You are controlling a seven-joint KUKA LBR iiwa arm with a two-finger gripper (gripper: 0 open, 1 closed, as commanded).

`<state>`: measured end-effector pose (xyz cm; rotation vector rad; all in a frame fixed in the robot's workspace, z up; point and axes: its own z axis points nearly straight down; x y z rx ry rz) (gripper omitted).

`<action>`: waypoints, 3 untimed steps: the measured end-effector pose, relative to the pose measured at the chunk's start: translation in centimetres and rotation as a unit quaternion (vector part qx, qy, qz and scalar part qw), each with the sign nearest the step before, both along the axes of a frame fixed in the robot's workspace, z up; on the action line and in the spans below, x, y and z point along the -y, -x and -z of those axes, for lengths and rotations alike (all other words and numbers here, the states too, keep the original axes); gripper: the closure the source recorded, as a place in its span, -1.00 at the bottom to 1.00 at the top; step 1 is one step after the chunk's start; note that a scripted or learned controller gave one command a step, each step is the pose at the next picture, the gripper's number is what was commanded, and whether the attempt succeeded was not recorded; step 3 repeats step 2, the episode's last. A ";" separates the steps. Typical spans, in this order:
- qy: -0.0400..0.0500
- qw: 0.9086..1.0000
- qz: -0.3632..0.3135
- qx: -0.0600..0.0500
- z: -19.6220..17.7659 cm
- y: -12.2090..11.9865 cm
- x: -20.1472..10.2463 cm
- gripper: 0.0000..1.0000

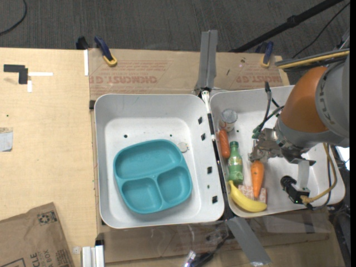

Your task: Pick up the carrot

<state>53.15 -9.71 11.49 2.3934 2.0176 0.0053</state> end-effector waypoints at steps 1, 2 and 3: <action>-0.005 1.000 -0.010 0.013 1.0 3.8 2.6 1.00; -0.003 0.997 -0.074 -0.007 -7.5 5.3 -3.3 1.00; -0.003 0.997 -0.074 -0.007 -7.5 5.3 -3.3 1.00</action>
